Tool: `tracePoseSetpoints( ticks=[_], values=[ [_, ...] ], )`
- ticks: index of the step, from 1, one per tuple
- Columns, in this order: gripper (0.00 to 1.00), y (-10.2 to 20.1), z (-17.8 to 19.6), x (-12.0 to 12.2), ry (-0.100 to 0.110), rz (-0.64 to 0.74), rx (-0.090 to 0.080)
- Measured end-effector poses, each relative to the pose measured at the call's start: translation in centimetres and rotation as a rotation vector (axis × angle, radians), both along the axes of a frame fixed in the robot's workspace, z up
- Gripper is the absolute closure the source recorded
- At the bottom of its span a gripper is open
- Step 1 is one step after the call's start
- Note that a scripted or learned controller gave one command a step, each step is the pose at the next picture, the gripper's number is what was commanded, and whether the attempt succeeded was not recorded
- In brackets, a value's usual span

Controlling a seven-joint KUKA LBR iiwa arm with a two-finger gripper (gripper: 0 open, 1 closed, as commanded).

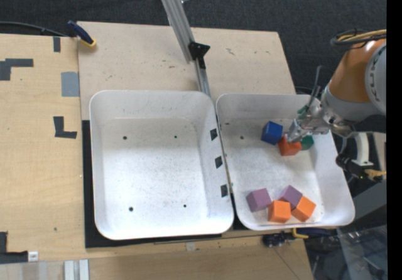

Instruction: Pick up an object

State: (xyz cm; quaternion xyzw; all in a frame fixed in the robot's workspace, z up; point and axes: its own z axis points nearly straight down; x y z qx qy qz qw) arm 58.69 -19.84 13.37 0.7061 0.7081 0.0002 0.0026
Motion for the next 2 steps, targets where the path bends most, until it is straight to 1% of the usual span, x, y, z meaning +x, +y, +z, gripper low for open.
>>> tracePoseSetpoints(
  ticks=[1, 2],
  values=[
    [1.0, 0.7, 5.7, -0.6, 0.0, -0.001, 0.002],
    [1.0, 0.7, 8.6, -0.5, 0.001, -0.001, 0.002]
  ],
)
